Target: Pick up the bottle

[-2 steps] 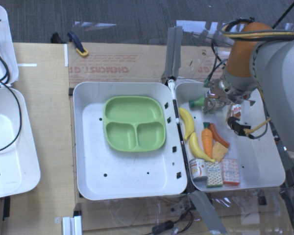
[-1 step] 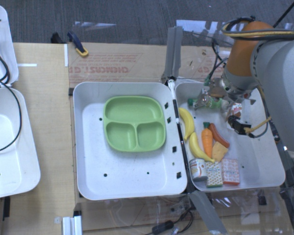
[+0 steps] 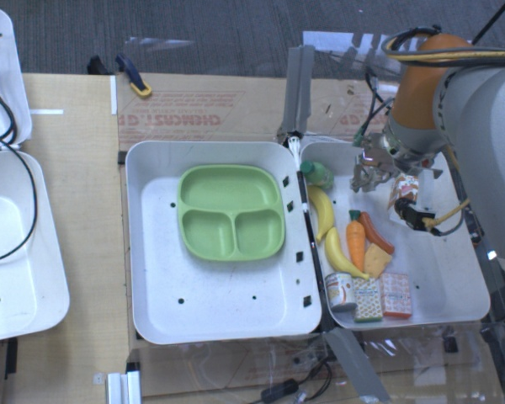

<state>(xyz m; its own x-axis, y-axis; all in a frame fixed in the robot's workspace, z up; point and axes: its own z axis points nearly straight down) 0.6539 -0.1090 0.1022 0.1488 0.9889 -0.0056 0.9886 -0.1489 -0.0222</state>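
Camera view:
Gripper: we see the gripper [image 3: 369, 178] low over the far half of the right bin [image 3: 454, 289]; whether it is apart or together we cannot tell
Bottle: we take the small object with a red and white label [image 3: 404, 192], just beside the gripper toward the bin's right wall, for the bottle; it is too small to be sure, and we see nothing held
Handling: we judge it light, stiff and a little slick; we would take it across the body, at mid-height
Right bin: green toy [image 3: 320, 174] at its far left corner, bananas [image 3: 330, 234] along the left wall, carrot [image 3: 356, 241], small cartons [image 3: 381, 298] at the near edge
Left bin [image 3: 151, 293]: a green divided plate [image 3: 231, 213], nothing in its compartments
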